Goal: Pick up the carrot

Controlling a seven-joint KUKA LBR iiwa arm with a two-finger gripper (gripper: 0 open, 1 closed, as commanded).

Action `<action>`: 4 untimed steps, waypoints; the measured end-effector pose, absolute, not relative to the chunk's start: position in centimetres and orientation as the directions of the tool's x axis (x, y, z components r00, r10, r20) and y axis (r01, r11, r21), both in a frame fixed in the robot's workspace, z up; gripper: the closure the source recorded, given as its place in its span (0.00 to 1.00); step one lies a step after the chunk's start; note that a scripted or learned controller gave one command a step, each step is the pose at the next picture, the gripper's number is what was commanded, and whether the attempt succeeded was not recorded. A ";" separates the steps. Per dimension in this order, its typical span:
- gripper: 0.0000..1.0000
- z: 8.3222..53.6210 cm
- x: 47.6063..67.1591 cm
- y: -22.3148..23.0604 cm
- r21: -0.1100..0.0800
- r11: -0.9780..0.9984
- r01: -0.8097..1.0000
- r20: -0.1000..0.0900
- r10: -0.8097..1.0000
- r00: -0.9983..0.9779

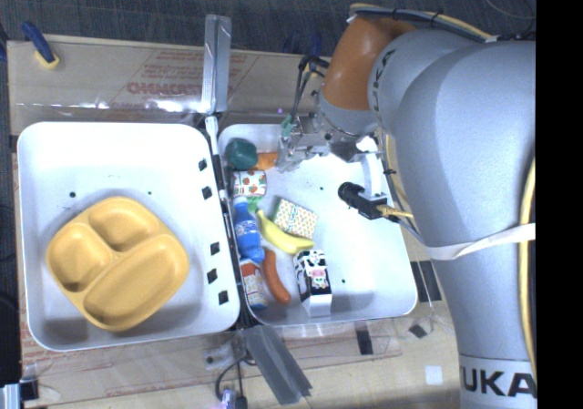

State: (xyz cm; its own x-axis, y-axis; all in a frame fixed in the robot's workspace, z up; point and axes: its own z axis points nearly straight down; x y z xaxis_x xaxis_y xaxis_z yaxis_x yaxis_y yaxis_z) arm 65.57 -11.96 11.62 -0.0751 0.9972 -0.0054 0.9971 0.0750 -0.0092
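Observation:
The carrot [265, 161] is a small orange piece at the far left end of the right bin [364, 298], just right of a dark green round thing [241, 153]. Only its left part shows, because the gripper [288, 154] stands right over its right end. The gripper has come down into the bin's far corner, with the grey arm and its orange band [360, 66] behind it. I cannot make out whether the carrot is between its tips.
Along the right bin's left side lie a colourful box [250, 184], a blue bottle [246, 230], a banana [282, 236], a patterned packet [296, 216], a red sausage [276, 281] and a cow-print carton [313, 275]. A yellow divided plate [117, 261] sits in the left bin [55, 143].

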 end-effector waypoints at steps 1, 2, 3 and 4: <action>0.00 11.8 65.6 -12.1 -0.007 0.074 0.997 -0.008 0.997 -0.074; 1.00 12.8 65.7 -12.0 -0.007 0.078 0.997 -0.007 0.997 -0.078; 0.00 12.8 65.7 -12.0 -0.007 0.078 0.997 -0.007 0.997 -0.078; 0.00 19.3 65.7 -7.4 0.001 0.238 0.971 -0.001 0.971 -0.238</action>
State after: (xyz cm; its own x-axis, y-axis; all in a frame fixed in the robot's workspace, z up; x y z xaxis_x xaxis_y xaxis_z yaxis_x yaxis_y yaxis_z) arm 65.72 -7.38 19.29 -0.2379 0.9713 -0.0011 0.9713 0.2379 0.0009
